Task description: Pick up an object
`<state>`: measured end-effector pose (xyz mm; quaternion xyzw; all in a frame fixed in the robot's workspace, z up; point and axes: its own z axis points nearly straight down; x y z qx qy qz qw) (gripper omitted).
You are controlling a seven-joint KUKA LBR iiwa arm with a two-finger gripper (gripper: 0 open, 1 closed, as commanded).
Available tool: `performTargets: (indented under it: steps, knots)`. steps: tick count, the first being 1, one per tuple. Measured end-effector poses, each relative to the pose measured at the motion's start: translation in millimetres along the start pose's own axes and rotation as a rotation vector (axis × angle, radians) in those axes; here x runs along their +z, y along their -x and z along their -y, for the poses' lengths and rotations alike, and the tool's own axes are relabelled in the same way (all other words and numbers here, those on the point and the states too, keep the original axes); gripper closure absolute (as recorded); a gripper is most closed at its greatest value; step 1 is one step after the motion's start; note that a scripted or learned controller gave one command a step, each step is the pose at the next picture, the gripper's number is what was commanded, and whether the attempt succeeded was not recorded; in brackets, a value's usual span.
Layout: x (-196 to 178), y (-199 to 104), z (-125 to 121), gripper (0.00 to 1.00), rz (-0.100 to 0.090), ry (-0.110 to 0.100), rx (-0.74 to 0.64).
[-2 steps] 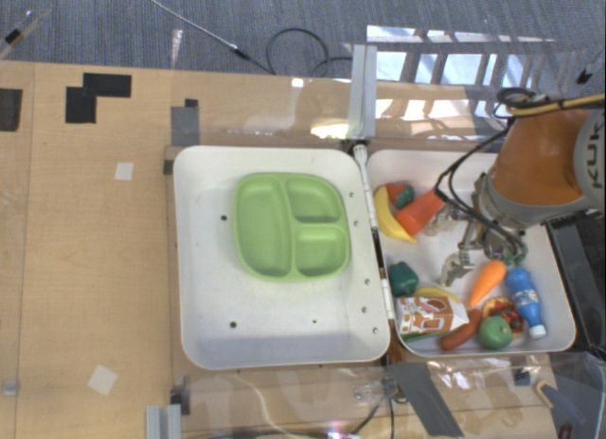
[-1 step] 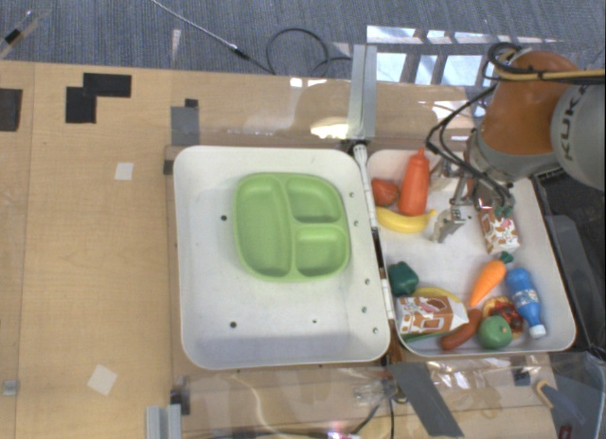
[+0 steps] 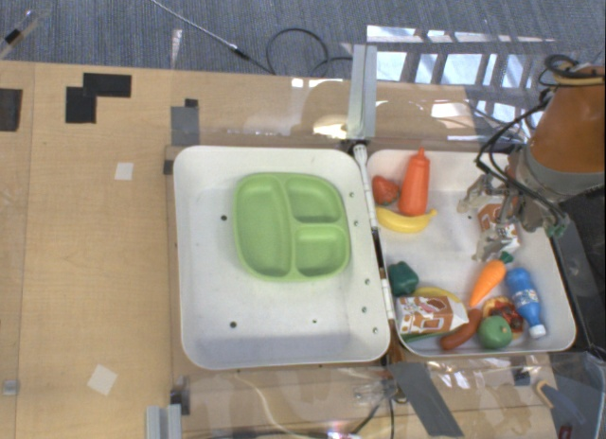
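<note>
Camera view: arm with the orange band (image 3: pixel 568 130) comes in at the right side, and the hand (image 3: pixel 497 224) hangs over the right bin (image 3: pixel 565 333), just above the carrot (image 3: pixel 487 281).

Step in hand, as I judge it: choosing and closing on one item. The carrot is the nearest candidate. It lies tilted, its top end close under the hand. Just right of the carrot is the blue bottle (image 3: pixel 524 301); below it a green apple (image 3: pixel 494 332) and a sausage (image 3: pixel 458 335). That corner is crowded, so a clean grasp would want the hand lined up across the carrot's narrow width and lowered straight, to avoid nudging the bottle. A slanted approach risks pushing the carrot into the pile.

Well left of the carrot, along the bin's dividing wall: an orange bottle (image 3: pixel 414 183) standing above a banana (image 3: pixel 405 220), a red tomato (image 3: pixel 384 188) touching both, and lower down a dark green pepper (image 3: pixel 402 279) and a snack packet (image 3: pixel 432 315).

Left bin (image 3: pixel 204 333) carries a green divided plate (image 3: pixel 290 226).

Hand state: metal parts read as a blur against the white floor of the bin. Cannot tell how far open it is. Nothing is visibly held between its tips.
</note>
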<state>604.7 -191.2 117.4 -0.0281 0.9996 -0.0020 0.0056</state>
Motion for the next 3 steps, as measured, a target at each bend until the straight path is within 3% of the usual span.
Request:
performTargets:
  steps: [1,2,3]
  knots:
    - [28,-55,11,0.00,0.002,0.002,-0.219]
    - [13,-50,10,1.00,0.015,-0.003,-0.219]
    - [13,-50,10,0.00,0.017,-0.003,-0.219]
